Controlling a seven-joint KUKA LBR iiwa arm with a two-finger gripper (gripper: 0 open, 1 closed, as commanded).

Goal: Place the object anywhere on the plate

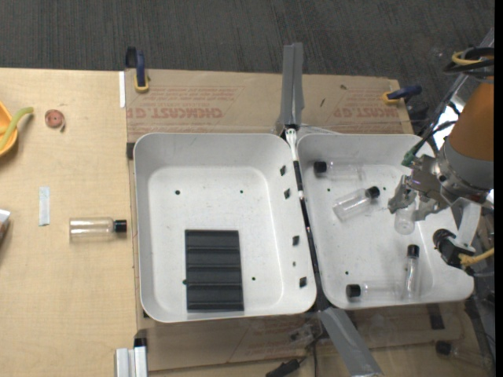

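Camera view looks down on two white bins, and I will start at the near edge and go back. Nearest, in the left bin (157,289), lies the dark ridged plate (212,271), flat on the floor by the front wall. Nothing sits on it yet. In the right bin (440,293), a clear bottle with a black cap, the near bottle (377,290), lies along the front wall. Just behind it is the small bottle (411,269), with its cap pointing away from us.

Further back hangs the gripper (405,204), low over the right side of this bin. I cannot tell if it is open or closed. A pale clear blur sits right under it, and I cannot tell if that is something it holds.

Beside the gripper, toward the plate side, lies the slanted bottle (352,203). Its long way runs slanted across the bin, with the black cap end closest to the gripper. I think this is the easiest one to take.

Furthest back is the far bottle (330,166). The plate is well apart, across the wall between the bins
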